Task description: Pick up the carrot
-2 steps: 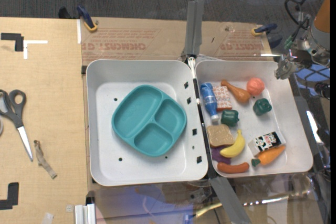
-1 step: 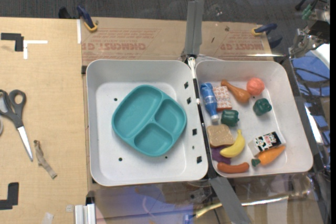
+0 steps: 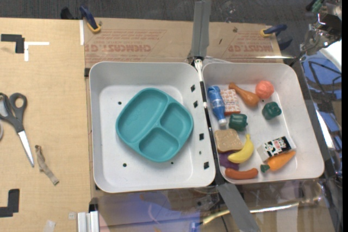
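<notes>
On the desk (image 3: pixel 43 62) at far left lie scissors (image 3: pixel 16 122). The left bin (image 3: pixel 98 133) holds a teal divided plate (image 3: pixel 155 125), tilted, with three compartments.

The right bin (image 3: pixel 304 117) is crowded with toy food. Along its left wall lies a blue bottle (image 3: pixel 216 103), with a small red-and-white packet (image 3: pixel 230 100) just beside it. Below them sit a dark green pepper (image 3: pixel 237 121), a slice of bread (image 3: pixel 228 140), a banana (image 3: pixel 242 152) and a red sausage (image 3: pixel 241 173). Toward the back are a chicken drumstick (image 3: pixel 244 95) and a peach-coloured ball (image 3: pixel 264 89), with a second green piece (image 3: pixel 271 111) in front. The carrot (image 3: pixel 279 161) lies near the front right corner, touching a milk carton (image 3: pixel 275 146).

The hand cannot be made out, so its state cannot be told.
</notes>
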